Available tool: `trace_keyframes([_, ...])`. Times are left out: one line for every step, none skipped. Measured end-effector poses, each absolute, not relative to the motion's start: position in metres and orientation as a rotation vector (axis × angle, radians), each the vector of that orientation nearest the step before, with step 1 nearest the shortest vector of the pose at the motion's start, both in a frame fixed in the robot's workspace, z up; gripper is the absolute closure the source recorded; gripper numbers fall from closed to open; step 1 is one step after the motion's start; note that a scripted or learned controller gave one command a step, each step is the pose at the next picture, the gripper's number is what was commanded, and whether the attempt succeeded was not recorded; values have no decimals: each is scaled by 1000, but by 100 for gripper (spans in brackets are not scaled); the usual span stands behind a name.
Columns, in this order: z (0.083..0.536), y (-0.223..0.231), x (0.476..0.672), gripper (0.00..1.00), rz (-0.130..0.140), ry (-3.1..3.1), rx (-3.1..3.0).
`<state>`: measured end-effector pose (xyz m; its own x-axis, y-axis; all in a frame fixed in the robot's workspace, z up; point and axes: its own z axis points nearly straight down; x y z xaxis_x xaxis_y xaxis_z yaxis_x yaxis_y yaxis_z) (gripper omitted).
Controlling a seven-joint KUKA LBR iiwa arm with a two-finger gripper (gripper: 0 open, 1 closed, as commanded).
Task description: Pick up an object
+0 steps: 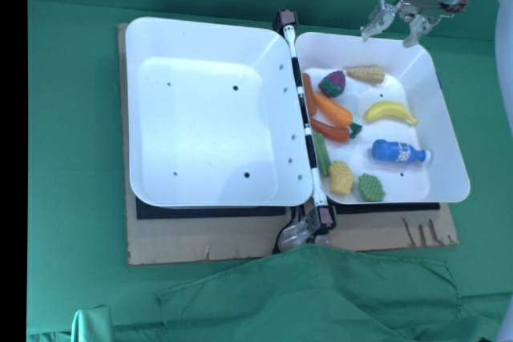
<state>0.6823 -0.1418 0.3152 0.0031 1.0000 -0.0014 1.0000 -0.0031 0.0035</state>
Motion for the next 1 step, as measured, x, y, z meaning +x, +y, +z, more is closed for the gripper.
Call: trace_keyframes([215, -118, 698, 0, -7, 2224, 2225])
